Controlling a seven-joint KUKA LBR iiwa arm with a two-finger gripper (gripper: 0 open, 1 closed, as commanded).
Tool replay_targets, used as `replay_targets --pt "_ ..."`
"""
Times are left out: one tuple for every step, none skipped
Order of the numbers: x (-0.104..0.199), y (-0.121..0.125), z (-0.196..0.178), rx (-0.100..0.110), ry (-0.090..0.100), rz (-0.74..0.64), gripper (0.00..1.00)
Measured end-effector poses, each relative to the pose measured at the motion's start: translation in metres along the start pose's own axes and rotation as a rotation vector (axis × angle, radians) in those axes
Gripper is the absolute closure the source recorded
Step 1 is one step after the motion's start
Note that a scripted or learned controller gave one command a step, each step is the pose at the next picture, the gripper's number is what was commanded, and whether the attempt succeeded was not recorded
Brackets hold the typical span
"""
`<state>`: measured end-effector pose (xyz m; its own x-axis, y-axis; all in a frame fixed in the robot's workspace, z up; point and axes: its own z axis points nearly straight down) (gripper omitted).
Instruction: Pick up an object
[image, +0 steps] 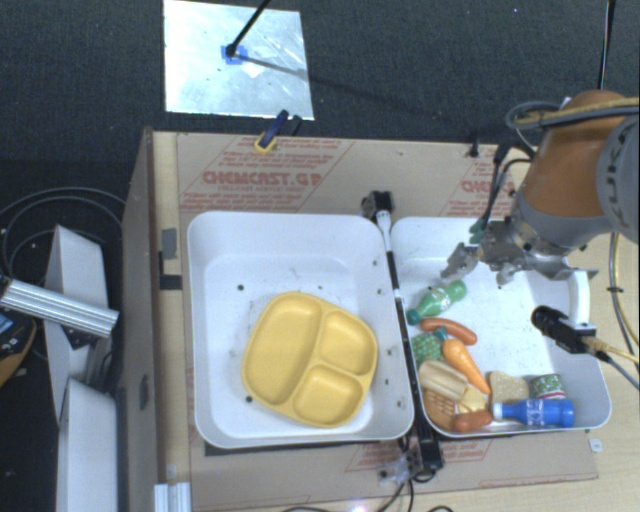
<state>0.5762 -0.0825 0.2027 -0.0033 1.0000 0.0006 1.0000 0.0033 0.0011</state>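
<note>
- green bottle (440, 298) lies tilted in the right bin (520, 330), near its left wall, above a sausage (450, 329) and carrot (464, 364).
- gripper (483, 262) hangs just above and right of it, fingers spread, nothing between them.
- yellow divided plate (308, 357) sits in the left bin (290, 235).

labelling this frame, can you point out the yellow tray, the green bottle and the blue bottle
yellow tray (310, 358), camera view, on the ridge where its compartments meet
green bottle (441, 298), camera view, middle of its body
blue bottle (532, 411), camera view, middle of its blue body
</note>
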Motion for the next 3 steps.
replay_targets --pt "-0.038 -0.003 -0.031 -0.002 -0.002 0.003 0.0" --pt "-0.047 -0.037 -0.003 0.001 -0.001 0.002 0.0" --pt "-0.019 -0.057 0.048 0.002 0.0 0.001 0.0"
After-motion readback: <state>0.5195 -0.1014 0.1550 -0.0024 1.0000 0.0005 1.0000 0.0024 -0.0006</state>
